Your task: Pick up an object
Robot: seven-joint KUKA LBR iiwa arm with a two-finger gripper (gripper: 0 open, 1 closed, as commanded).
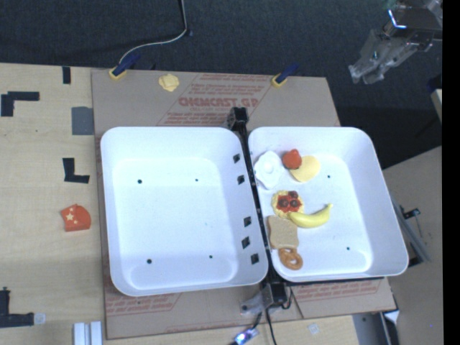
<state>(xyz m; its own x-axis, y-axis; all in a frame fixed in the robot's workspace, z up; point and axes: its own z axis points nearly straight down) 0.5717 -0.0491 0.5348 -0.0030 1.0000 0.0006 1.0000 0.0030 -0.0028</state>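
Observation:
The right bin (363, 192) holds several toy foods along its left side: a white piece (267, 168), a red tomato (291, 158) on a pale yellow disc (307, 169), a small berry tart (287, 202), a banana (313, 218), a slice of toast (282, 232) and a pretzel (290, 259). My gripper (368, 69) hangs high at the top right corner, well above and beyond the right bin, far from all of these. Nothing shows between its fingers.
The left bin (115, 192) stands beside the right one on a brown board. A small yellow object (169, 83) lies on the board behind the bins. A red object (75, 218) rests on the bench to the left. A cable (162, 42) runs across the dark back area.

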